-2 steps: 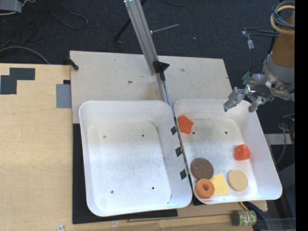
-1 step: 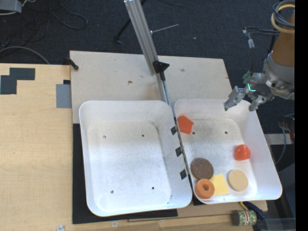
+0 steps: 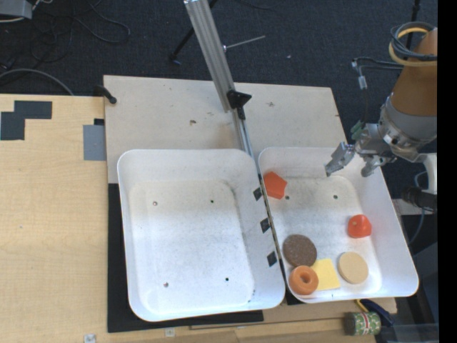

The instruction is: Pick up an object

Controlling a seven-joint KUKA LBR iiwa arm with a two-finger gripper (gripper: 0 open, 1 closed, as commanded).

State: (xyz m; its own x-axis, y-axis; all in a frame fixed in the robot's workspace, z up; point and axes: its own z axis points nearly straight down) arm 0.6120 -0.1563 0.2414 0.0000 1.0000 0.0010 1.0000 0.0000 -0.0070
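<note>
Six objects lie in the right bin (image 3: 400, 263), the red one (image 3: 359, 226) nearest the gripper (image 3: 355, 161), which hangs released and unladen above the bin's far edge. Approach stage; next, descend over one target.

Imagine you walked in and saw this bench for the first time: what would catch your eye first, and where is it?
The bright pieces in the right bin stand out: an orange block near its upper left corner, a red piece at the right side, and an orange ring beside a yellow slab along the near edge. Next comes the gripper, hanging open over that bin's far right corner, holding nothing.
</note>
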